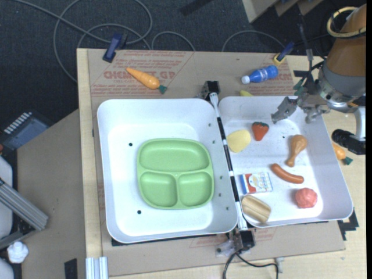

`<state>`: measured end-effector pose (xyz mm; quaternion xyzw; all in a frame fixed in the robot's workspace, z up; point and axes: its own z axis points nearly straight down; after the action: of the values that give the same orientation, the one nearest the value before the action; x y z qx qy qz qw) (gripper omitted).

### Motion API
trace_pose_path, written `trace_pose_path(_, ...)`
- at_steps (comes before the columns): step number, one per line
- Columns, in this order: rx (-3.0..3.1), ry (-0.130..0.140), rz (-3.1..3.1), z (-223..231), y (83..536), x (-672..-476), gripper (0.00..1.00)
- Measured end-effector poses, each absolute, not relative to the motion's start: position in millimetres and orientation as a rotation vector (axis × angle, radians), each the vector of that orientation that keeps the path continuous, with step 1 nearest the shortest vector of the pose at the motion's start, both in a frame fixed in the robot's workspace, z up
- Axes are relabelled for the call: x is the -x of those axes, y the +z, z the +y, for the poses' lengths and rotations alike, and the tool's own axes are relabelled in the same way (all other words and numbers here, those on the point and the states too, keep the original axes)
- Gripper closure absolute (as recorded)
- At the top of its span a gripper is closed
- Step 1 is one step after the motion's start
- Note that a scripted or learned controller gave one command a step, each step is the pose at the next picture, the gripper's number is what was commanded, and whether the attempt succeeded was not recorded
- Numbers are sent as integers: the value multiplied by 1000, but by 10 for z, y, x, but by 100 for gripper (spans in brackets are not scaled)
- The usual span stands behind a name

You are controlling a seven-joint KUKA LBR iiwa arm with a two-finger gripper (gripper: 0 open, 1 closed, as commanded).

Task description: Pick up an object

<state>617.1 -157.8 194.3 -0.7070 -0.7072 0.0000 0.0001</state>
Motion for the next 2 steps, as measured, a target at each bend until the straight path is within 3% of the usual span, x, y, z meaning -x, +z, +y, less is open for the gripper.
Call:
trace_pose_path(1, 2217, 4, -2217, -1456, 837, -6525, 0)
trace_pose_path(2, 2220, 1, -2221, -1323, 847, -6300, 0)
